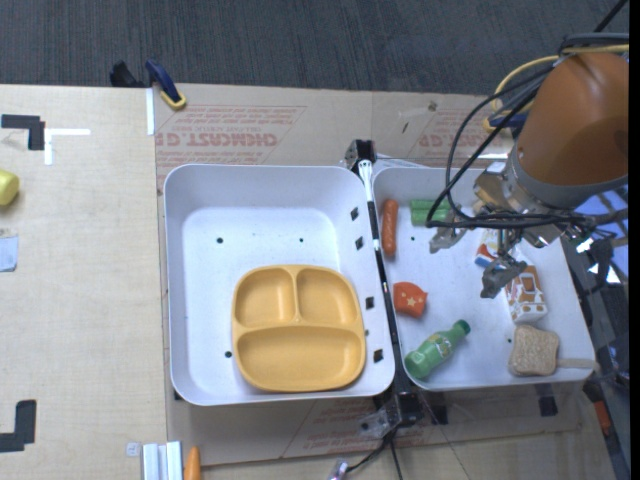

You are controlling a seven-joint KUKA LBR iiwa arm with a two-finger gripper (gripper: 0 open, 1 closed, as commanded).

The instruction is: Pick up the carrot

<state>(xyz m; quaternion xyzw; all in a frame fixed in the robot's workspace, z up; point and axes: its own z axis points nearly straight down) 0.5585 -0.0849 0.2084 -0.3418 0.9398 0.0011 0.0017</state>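
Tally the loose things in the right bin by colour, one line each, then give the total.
Orange: 2, the carrot and a rounded orange-red piece
Green: 2, the bottle and a small green block at the back
Tan: 1, the bread slice
White with print: 1, the packet
Total: 6, not counting a bit partly hidden under the gripper.

yellow divided plate (298, 328) in left bin (190, 268); green bottle (436, 350), bread slice (534, 350), strawberry (409, 299) in right bin (470, 373)

Carrot (389, 227) by right bin's (470, 374) left wall, hand (503, 268) apart.
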